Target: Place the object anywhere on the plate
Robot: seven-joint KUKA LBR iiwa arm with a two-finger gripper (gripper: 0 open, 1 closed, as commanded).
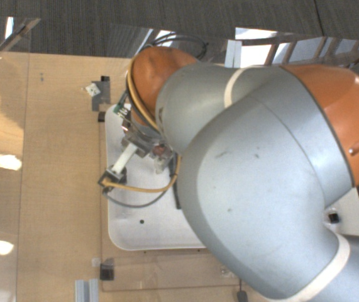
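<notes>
One point unresolved: where the object lies, since the grey arm with an orange band covers most of the shallow white bin. Bin sits on a pale wooden worktop; dark carpet floor beyond. A yellow cable loop hangs over the bin beside the gripper. Gripper low over the bin's left part; whether open or closed, cannot tell.

Setting: robotics laboratory. Indicated by a large grey industrial arm with orange band, loose yellow and black cabling, a pale wooden worktop carrying a shallow white bin, small black fixtures mounted at the bin's corners, and grey carpeted floor.
</notes>
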